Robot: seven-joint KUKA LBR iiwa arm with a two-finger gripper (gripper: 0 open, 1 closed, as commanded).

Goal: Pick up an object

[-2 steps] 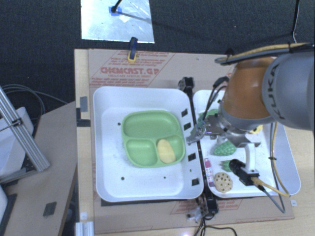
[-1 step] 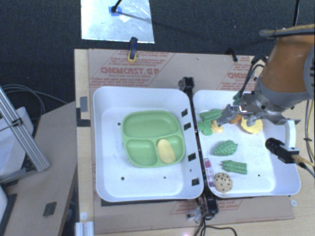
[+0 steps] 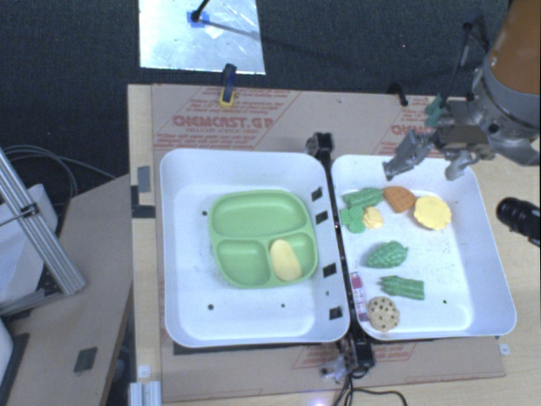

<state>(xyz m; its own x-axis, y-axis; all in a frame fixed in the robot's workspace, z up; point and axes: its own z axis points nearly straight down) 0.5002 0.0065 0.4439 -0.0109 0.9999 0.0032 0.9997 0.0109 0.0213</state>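
Gripper (image 3: 427, 167) hung spread and empty over the right bin's (image 3: 486, 218) back edge.
Far to its left the tray (image 3: 254, 231) held a yellow piece (image 3: 286, 259); just below it, orange piece (image 3: 399, 198) sat crammed against green ones (image 3: 362, 198), so honestly a finger could've bumped a neighbour and missed.

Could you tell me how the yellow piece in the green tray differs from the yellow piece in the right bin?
The yellow piece in the green tray is a smooth, elongated oval; the yellow piece in the right bin is rounder with a wavy edge. The first sits in a tray compartment, the second on the bin floor. Both are yellow and lie flat.
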